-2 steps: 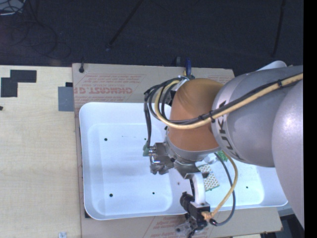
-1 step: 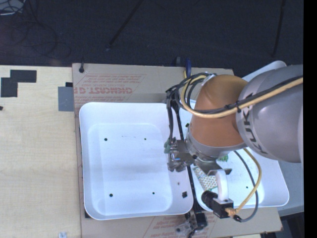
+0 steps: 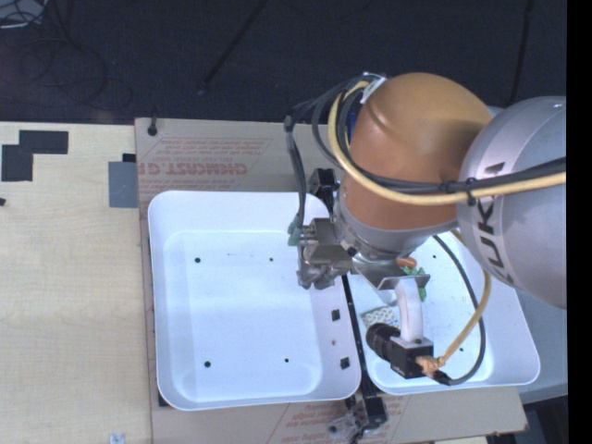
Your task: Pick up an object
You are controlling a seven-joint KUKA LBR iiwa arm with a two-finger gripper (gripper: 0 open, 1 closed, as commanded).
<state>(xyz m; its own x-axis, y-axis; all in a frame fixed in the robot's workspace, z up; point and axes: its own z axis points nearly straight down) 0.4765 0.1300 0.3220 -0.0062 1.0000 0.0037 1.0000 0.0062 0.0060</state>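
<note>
My gripper (image 3: 317,259) hangs low over the right edge of the left bin (image 3: 176,248), close to the divide between the two bins. The large orange and grey wrist above it hides much of the right bin (image 3: 518,359). In the right bin a small green and orange object (image 3: 415,279) peeks out from under the wrist. A pale speckled object (image 3: 377,317) lies just below it near that bin's left wall. Nothing shows between the gripper's tips.
The bins sit on a brown cardboard sheet (image 3: 213,155) on a light wooden bench (image 3: 65,294). The left bin's floor (image 3: 240,313) shows a few small dark dots. A dark clamp (image 3: 365,419) sits at the front between the bins.
</note>
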